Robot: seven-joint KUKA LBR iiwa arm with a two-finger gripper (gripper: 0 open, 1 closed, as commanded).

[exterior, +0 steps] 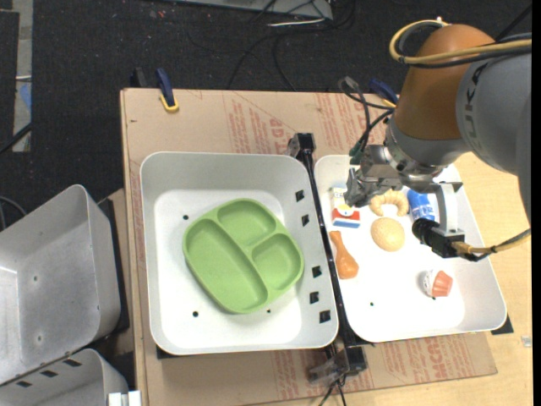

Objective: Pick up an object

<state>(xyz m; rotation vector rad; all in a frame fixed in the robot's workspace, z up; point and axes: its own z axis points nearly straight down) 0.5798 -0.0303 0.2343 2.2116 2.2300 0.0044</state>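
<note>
The right bin holds several small objects: an orange carrot-shaped toy, a tan egg-shaped piece, a pale ring-shaped pastry, a blue item, a small red, white and blue piece and a white and orange piece. My gripper hangs low over the far left part of this bin, just left of the pastry and above the red, white and blue piece. Its fingertips blend into the objects beneath them.
The left bin holds a green divided plate. A black divider with clips runs between the bins. A grey metal container stands at the left. Cables trail from the wrist on the right side.
</note>
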